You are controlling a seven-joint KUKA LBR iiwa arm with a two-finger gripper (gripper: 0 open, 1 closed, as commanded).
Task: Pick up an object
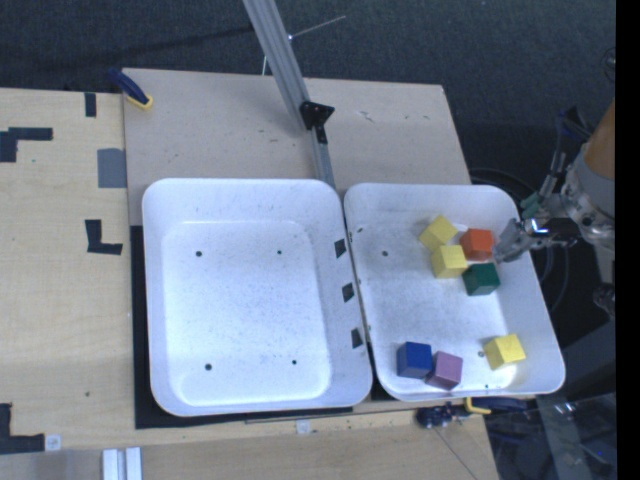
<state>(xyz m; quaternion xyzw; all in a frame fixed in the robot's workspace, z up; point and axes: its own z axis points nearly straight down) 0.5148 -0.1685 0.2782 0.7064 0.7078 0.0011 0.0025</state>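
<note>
The right bin holds several small blocks. Two yellow blocks lie near its far side, with an orange block and a green block just to their right. Near the front lie a blue block, a purple block and another yellow block. My gripper reaches in over the bin's right rim, right beside the orange block. No block shows between its fingers.
The left bin stands next to the right one. A slanted metal pole crosses the bench behind the bins. A blue and yellow tool lies at the far left of the bench.
</note>
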